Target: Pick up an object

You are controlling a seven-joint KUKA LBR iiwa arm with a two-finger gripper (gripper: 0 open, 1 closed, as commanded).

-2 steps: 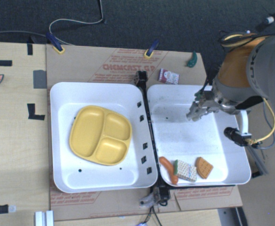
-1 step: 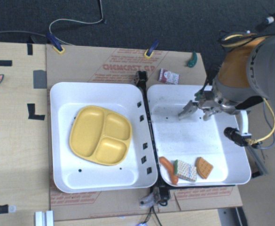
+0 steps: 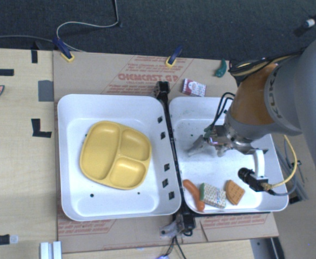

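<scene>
The right bin [image 3: 201, 112] holds three small items along its front wall: an orange carrot-like piece [image 3: 193, 193], a pale green-and-white block [image 3: 214, 196] and a tan waffle-like piece [image 3: 234, 192]. My gripper [image 3: 207, 147] hangs low over the middle of this bin, well behind those items. Its grey fingers are spread open, one pointing left [image 3: 194, 148], and nothing is between them. The grey arm with its orange band [image 3: 252, 99] reaches in from the right and covers the bin's right side.
A yellow divided plate [image 3: 115, 154] lies in the left bin [image 3: 71, 112]. A black divider rail [image 3: 167, 144] runs between the bins. A small red-and-white packet [image 3: 193, 87] lies on the cardboard behind the right bin. A black cable fitting [image 3: 249, 177] hangs off the wrist.
</scene>
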